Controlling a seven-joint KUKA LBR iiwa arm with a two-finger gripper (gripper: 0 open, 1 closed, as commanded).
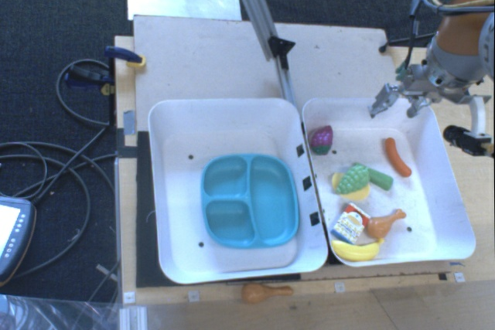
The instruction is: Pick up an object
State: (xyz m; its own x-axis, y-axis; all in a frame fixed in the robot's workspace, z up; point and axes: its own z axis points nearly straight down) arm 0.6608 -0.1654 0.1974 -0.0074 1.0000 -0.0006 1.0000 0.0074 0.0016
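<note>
Banana (356, 250) sits farthest below the gripper (397, 103), which you see spread and holding nothing; nearest target is the sausage (397, 157), just below it in the right bin (456, 197), long axis running down-right

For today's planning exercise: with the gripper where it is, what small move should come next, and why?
Probably lower the open gripper toward the orange plastic sausage, the nearest toy. It hangs above the far edge of the right white bin with nothing between its fingers, and the sausage lies apart from the other toys.
</note>
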